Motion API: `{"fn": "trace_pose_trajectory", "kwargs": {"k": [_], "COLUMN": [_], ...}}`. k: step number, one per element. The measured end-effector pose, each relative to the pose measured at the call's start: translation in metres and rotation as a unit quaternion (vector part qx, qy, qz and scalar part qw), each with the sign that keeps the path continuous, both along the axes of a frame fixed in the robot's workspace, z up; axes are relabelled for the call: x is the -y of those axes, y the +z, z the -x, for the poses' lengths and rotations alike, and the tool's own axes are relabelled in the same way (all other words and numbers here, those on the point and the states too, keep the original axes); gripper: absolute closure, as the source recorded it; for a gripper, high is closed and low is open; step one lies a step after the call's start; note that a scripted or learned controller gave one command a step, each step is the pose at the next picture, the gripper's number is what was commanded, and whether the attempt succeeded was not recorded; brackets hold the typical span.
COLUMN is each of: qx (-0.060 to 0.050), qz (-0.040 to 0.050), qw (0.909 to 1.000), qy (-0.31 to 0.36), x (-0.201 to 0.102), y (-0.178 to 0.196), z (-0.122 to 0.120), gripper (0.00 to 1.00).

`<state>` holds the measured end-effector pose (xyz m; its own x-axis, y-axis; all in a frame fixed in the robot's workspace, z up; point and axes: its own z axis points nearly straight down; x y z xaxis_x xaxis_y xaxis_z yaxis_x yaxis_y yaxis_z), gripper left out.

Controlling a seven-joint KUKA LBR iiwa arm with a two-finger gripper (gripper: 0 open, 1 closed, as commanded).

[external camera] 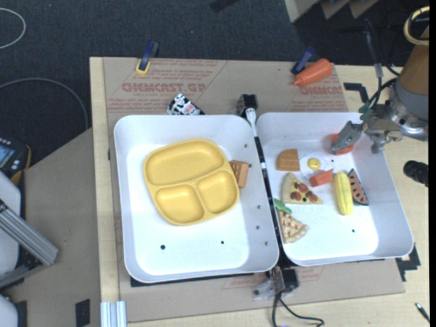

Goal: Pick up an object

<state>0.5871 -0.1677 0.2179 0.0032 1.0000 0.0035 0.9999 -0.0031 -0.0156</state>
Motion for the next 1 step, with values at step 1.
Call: {"fn": "trace_pose_trajectory", "kwargs": {"k": [1], "qx": [0.007], "qz": [0.0015], "qw": [1.0000], "qy": [0.002], "x": [-0.0002], "y": [0.0080], "z": [-0.0029], "gripper": [0.00]}}
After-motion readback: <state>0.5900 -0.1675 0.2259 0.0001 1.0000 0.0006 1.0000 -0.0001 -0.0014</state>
